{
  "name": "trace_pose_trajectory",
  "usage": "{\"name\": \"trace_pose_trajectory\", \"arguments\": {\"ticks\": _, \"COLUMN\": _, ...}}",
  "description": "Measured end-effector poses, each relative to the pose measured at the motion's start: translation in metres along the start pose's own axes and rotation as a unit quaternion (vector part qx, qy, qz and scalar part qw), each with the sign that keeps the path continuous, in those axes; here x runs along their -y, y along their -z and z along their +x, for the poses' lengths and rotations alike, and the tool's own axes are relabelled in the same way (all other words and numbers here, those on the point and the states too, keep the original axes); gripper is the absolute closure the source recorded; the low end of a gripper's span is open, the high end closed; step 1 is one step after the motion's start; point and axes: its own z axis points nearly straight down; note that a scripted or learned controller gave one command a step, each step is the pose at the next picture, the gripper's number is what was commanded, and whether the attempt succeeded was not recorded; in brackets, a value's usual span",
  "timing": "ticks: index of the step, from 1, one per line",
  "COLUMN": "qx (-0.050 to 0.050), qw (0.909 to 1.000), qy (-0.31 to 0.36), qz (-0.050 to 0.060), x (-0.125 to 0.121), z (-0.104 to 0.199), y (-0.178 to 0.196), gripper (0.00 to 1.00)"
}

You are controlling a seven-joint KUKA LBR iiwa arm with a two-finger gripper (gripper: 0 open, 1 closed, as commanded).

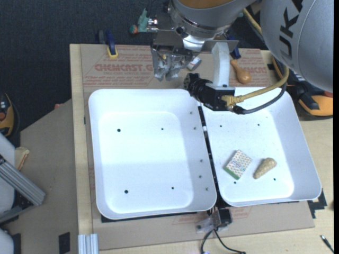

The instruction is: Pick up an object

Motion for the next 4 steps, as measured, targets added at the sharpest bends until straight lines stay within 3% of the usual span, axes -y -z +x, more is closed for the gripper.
{"name": "trace_pose_trajectory", "arguments": {"ticks": 1, "qx": 0.003, "qw": 1.0000, "qy": -0.002, "qz": 0.008, "x": 0.040, "z": -0.009, "y": -0.119, "gripper": 1.00}}
{"name": "trace_pose_trajectory", "arguments": {"ticks": 2, "qx": -0.002, "qw": 1.0000, "qy": 0.002, "qz": -0.003, "x": 0.071, "z": 0.017, "y": -0.046, "gripper": 1.00}}
{"name": "trace_pose_trajectory", "arguments": {"ticks": 3, "qx": 0.003, "qw": 1.0000, "qy": -0.002, "qz": 0.006, "x": 0.032, "z": 0.014, "y": -0.169, "gripper": 1.00}}
{"name": "trace_pose_trajectory", "arguments": {"ticks": 4, "qx": -0.004, "qw": 1.0000, "qy": 0.000, "qz": -0.008, "x": 0.045, "z": 0.015, "y": -0.022, "gripper": 1.00}}
